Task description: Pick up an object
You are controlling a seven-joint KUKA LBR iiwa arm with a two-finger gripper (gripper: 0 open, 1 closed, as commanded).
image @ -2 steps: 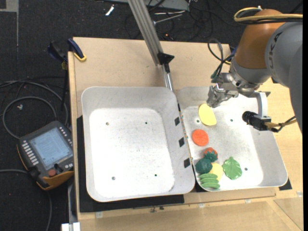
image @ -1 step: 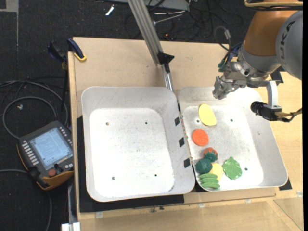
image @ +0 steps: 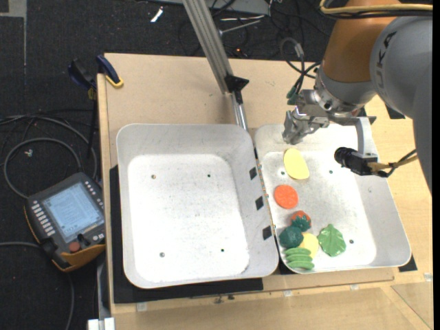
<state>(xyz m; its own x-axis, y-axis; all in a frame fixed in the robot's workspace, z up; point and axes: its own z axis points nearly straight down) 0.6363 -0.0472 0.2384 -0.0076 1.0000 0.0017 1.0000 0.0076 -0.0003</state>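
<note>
From the overhead camera, you've got the gripper (image: 297, 133) hanging over the back edge of the right bin (image: 385, 215), just behind the pale yellow piece (image: 296, 164). Honestly can't tell what state it's in from this angle, and nothing visibly sits in it, so don't count anything as grabbed.

What I'd worry about: that yellow piece looks flat and lies near the bin's left wall, so a descent could just skid it along the floor or clip the rim instead. Also, the front cluster is packed tight, so going there might snag two things or nudge the pile.

Contents: the right bin has the yellow piece, an orange disc (image: 286, 196) just in front of it, then a clump with a dark green lump (image: 290, 237), a leafy green piece (image: 331, 240) and a green pod thing (image: 299, 258). The left bin (image: 137, 143) just shows bare speckled floor.
</note>
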